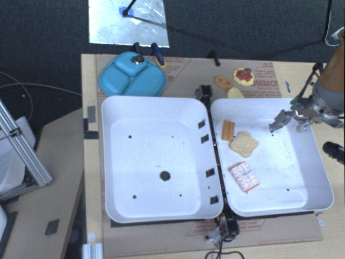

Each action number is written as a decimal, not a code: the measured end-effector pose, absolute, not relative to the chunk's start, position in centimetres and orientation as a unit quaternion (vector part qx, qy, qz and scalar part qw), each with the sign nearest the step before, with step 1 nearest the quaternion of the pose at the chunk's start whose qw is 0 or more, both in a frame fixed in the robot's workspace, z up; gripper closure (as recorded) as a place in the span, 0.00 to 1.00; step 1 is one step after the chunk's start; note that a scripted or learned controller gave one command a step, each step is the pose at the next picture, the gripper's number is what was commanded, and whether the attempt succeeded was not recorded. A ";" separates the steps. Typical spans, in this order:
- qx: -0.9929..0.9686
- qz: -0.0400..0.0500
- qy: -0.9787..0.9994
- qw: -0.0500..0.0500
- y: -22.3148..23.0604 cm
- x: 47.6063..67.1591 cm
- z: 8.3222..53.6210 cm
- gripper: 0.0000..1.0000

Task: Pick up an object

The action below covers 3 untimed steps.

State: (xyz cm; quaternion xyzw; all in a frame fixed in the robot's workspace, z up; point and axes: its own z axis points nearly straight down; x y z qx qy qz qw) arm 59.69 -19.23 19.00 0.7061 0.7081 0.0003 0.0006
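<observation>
The right bin (302, 198) holds three small objects on its left side. An orange rectangular wafer (228, 130) lies by the bin's left wall. A beige toast-like slice (243, 143) lies just right of it, and a red-and-white packet (244, 177) lies nearer the front. In the left bin (124, 144) sits a small dark round piece (165, 176). My gripper (289, 122) hangs over the far right part of the right bin, well right of the toast slice. It looks open, and nothing is between its fingers.
Behind the bins on the bench lie a blue divided dish (132, 74), a blue-handled tool (158, 54) and three small toy foods (243, 76). A black clamp strip (211, 144) runs between the bins. A dark part (334, 151) juts in at the right edge.
</observation>
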 end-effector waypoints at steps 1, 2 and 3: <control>0.703 0.000 0.712 -0.004 -5.8 52.3 18.4 0.00; 0.704 0.003 0.710 0.002 -1.9 58.0 19.0 0.00; 0.705 0.003 0.709 0.004 -4.0 65.2 19.4 0.00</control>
